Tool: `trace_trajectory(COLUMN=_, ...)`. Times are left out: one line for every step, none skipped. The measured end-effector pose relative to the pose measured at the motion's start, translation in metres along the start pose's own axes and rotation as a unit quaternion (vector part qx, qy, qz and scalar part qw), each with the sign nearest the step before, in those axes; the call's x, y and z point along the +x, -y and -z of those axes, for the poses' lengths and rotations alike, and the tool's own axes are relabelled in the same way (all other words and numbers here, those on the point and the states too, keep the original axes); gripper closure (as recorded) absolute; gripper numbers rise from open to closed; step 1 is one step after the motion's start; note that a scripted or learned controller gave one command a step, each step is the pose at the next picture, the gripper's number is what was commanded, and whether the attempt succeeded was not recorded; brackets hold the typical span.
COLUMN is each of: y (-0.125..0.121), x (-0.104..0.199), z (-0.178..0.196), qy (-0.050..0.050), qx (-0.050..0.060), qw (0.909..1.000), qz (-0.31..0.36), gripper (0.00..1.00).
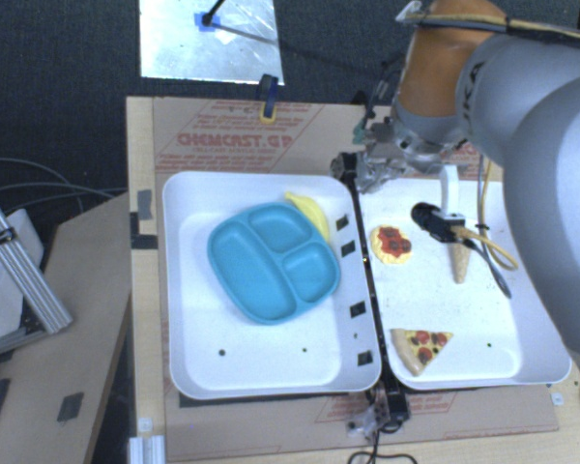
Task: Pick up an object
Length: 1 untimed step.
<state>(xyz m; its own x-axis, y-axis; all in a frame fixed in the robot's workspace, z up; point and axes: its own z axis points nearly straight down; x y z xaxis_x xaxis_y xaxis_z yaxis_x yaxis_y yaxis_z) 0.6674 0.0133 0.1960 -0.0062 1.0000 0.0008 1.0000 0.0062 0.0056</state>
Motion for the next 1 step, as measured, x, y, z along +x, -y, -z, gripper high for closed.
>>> trace_trajectory(y=0.0275, x=0.0864, z=0.0961, qy=-0.001, qx=-0.001, qw=1.0, qz=0.002, gripper=1.0)
